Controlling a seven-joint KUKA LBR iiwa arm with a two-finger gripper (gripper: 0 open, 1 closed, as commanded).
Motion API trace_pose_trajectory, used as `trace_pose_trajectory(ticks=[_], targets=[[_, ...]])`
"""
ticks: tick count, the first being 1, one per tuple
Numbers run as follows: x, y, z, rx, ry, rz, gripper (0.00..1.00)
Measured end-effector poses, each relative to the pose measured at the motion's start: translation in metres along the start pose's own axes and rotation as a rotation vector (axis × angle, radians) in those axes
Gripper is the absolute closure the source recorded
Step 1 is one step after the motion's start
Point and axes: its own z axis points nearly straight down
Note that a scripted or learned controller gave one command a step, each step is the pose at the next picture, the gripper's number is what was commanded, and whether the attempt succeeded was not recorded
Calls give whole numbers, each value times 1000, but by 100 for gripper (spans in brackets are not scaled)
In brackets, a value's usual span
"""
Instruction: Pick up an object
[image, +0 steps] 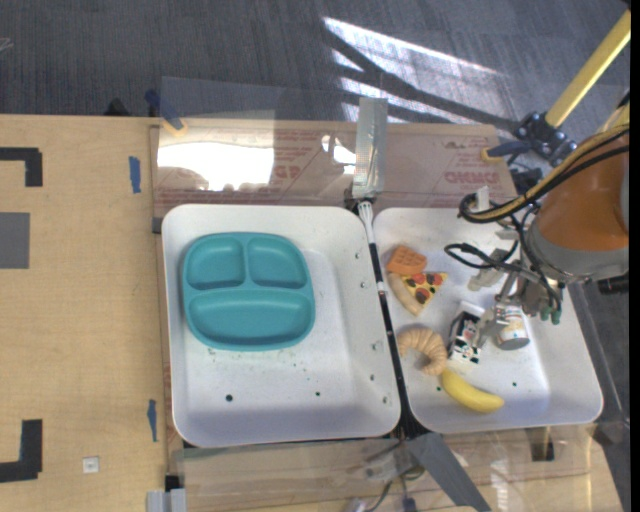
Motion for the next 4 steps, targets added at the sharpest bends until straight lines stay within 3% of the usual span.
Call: trace_pose_trajectory(ticks=[1, 2, 3, 4], targets=[[-10, 32, 7, -6, -26, 565, 0], [-14, 38, -9, -17, -40, 559, 100], [-7, 96, -71, 4, 10, 1026, 100], [78, 132, -69, 15, 16, 1548, 100]])
